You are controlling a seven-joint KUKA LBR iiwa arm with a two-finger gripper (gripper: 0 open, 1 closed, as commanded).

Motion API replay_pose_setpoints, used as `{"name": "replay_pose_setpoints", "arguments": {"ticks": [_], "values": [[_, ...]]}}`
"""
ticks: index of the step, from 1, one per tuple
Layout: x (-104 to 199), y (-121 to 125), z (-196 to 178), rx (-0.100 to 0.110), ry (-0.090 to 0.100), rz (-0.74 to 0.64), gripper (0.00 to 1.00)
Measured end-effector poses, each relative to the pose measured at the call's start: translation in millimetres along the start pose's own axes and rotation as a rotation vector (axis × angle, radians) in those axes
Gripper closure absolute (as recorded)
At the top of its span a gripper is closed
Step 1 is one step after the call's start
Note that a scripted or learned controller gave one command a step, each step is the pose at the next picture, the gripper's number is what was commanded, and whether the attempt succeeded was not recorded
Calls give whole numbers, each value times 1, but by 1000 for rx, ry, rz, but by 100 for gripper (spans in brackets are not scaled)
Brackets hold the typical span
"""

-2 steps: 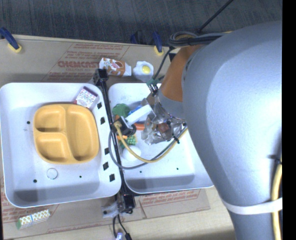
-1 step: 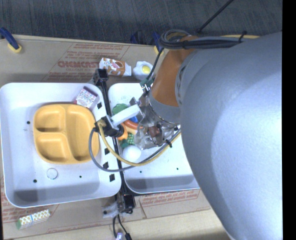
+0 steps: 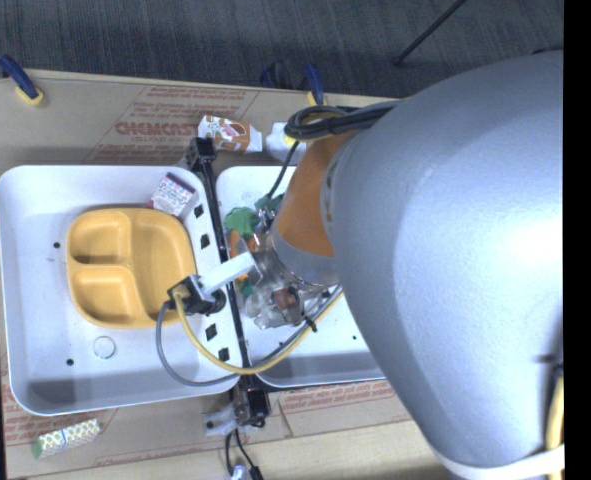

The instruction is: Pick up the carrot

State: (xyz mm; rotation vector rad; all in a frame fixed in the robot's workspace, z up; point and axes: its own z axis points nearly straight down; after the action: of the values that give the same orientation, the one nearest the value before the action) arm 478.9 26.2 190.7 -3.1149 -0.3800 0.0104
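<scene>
The grey arm's gripper hangs low over the right white bin, near the orange, green-topped carrot, presumably to grasp it.

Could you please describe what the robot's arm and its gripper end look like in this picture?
The arm is bulky, smooth and grey, with an orange band above the wrist. Black and yellow cables loop beneath the wrist, and a white bracket juts sideways from it.

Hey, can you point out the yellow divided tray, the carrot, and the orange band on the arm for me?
yellow divided tray (image 3: 125, 268): camera view, on its middle ridge, in the left bin.
carrot (image 3: 237, 236): camera view, on the orange bit beside the green top.
orange band (image 3: 300, 203): camera view, on its lit side.
</scene>
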Motion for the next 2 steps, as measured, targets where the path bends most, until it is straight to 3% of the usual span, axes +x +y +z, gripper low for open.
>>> {"name": "replay_pose_setpoints", "arguments": {"ticks": [1,2], "values": [[7,-39,-39,-2,3,34,100],[-5,9,-59,-2,4,-177,100]]}}
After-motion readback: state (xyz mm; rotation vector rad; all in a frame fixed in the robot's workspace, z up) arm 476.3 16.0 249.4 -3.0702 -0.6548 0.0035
